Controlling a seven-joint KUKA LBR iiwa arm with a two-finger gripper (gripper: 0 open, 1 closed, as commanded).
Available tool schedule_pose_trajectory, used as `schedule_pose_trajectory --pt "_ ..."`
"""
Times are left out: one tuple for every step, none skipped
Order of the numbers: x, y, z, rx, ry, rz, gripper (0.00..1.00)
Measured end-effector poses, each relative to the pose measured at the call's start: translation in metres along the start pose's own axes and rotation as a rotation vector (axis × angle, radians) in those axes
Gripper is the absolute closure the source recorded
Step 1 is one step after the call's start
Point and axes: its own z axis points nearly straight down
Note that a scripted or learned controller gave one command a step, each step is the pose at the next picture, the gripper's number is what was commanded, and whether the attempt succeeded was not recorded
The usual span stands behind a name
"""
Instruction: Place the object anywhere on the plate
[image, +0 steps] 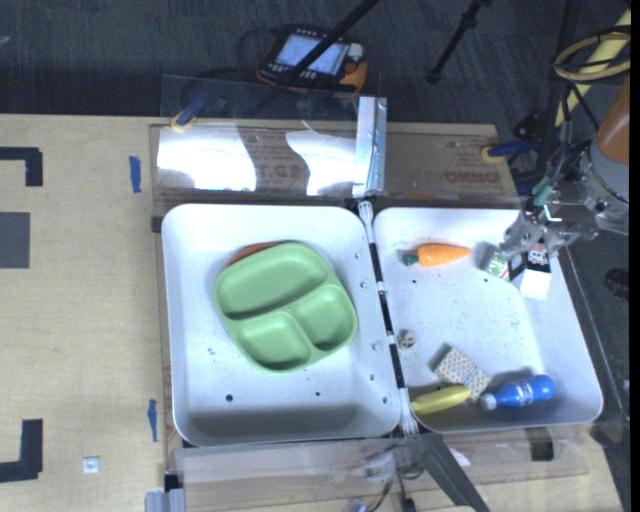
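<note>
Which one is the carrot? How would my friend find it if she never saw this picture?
Look at the two white bins and pick the right bin, the one without the green plate. The carrot lies near that bin's far edge, well away from the blue bottle and yellow banana at the near edge. It is the one orange thing there, with a green tip.

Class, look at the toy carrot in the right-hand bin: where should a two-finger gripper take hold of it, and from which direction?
Grip the carrot across its thick orange middle, coming straight down. It lies flat, lengthwise left to right, with bare bin floor on both long sides, so fingers probably fit there. The green-leaf end looks too narrow.
</note>
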Motion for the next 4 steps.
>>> schedule_pose_trajectory --pt "0.065 -0.011 0.098 0.000 0.000 -0.148 1.00" --pt "0.136 -0.025 0.093 0.001 0.000 -0.338 1.00" --pt "0.214 0.013 0.098 -0.003 -0.001 -0.445 1.00" --pt "0.214 0.014 0.097 -0.004 -0.001 -0.445 0.00"
